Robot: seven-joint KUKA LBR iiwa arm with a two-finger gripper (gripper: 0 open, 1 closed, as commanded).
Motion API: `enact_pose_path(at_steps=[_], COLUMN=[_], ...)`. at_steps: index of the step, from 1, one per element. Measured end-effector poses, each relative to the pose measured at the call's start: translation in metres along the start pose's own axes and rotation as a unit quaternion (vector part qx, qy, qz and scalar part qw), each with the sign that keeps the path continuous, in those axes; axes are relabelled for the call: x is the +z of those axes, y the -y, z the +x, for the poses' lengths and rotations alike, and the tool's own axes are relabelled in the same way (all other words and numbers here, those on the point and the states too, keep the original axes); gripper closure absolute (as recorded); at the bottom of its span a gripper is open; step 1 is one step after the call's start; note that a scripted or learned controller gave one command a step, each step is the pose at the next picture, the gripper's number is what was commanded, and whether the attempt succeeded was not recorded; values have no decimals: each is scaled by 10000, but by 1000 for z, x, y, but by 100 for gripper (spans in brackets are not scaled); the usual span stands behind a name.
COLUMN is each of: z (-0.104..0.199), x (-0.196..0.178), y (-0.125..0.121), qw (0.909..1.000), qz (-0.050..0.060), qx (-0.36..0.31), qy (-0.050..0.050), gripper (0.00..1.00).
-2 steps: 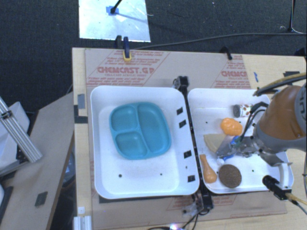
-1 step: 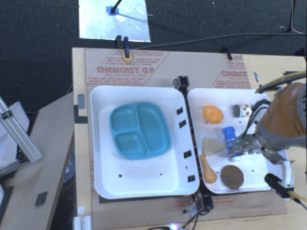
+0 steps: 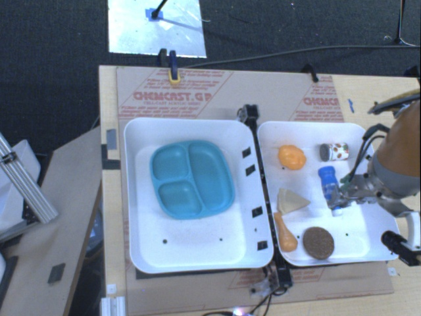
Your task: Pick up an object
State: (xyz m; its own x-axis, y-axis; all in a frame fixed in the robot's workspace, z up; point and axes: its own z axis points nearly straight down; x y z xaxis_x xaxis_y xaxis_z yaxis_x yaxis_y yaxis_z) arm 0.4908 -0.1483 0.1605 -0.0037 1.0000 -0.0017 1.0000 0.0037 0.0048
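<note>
Bench point(image 3: 217, 87) carrying two white bins side by side, dark floor lying around it. Left bin point(image 3: 141, 242) holding a blue divided plate point(image 3: 193, 178). Right bin point(image 3: 355, 245) holding the small objects: brown disc point(image 3: 319, 242), orange carrot-like piece point(image 3: 284, 232), pale wedge point(image 3: 291, 201), orange ball point(image 3: 291, 157), small can point(image 3: 334, 151), blue bottle point(image 3: 327, 182). Arm point(image 3: 398, 157) reaching in over the right bin's far side. Gripper point(image 3: 337, 201) sitting low at the bottle's near end, touching or just beside it; fingers too blurred, cannot tell their state. Judging the pick as not yet done: nothing appearing lifted, all objects resting on the bin floor. Grasp and lift remaining.
</note>
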Motion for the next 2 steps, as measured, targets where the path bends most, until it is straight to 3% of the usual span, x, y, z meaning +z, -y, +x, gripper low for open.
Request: enact_pose_path(at_steps=[2], z=[9], x=[-85], y=[-1], qw=[10000], qz=[-2], qx=[-6], qy=[-1], gripper=[100])
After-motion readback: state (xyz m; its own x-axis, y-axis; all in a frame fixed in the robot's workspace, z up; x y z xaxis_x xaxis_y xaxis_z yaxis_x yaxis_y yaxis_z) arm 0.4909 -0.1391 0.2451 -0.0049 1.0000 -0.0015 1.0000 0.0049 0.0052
